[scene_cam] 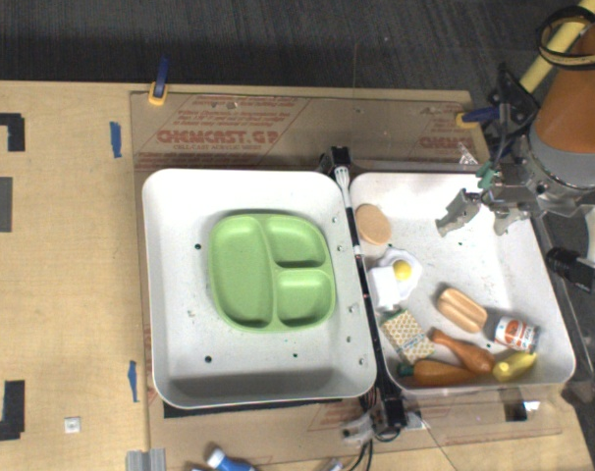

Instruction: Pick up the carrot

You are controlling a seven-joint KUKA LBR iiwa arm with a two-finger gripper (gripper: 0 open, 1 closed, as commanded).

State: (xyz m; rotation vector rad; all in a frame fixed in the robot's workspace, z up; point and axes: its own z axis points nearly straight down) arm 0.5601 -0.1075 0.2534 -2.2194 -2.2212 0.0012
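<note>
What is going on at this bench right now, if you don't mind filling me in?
A KUKA arm reaches in from the right, its gripper open above the upper part of the right bin and holding nothing. It is meant to pick up the carrot, which lies untouched near the bin's lower edge among other toy foods, including a hot dog, a fried egg and a small can. The left bin holds a green divided plate.

Two white bins (170,263), one green plate (272,269), one carrot (461,349)
</note>
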